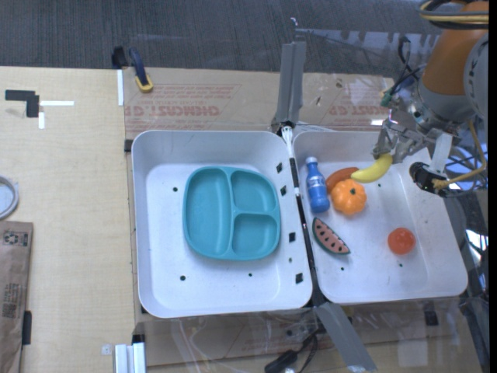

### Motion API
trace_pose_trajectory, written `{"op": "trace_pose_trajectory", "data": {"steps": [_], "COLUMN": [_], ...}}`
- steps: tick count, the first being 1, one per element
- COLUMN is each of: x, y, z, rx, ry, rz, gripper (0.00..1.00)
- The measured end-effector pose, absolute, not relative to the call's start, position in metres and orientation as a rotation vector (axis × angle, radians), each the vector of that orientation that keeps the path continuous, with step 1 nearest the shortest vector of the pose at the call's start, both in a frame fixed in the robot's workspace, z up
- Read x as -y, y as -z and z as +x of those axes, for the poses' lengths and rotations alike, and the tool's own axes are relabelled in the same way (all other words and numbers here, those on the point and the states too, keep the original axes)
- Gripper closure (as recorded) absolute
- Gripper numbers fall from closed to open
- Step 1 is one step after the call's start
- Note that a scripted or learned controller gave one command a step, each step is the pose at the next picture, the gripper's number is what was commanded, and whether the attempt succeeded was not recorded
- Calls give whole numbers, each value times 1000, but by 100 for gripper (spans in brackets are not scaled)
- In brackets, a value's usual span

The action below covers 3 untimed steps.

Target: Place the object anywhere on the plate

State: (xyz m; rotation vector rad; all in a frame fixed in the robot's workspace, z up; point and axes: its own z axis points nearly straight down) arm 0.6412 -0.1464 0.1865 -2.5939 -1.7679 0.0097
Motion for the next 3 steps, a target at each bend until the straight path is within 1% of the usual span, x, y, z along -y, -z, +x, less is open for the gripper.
{"op": "trace_pose_trajectory", "data": {"steps": [1,2,3], "x": [75,-15,-96], "y": [-189,-189,-189], "z": [659,651,600], "rx": [1633,1738,1831], "ry": [-9,-11,-12], "rz": [-2681,-2613,-2550], "gripper": [100,100,100]}}
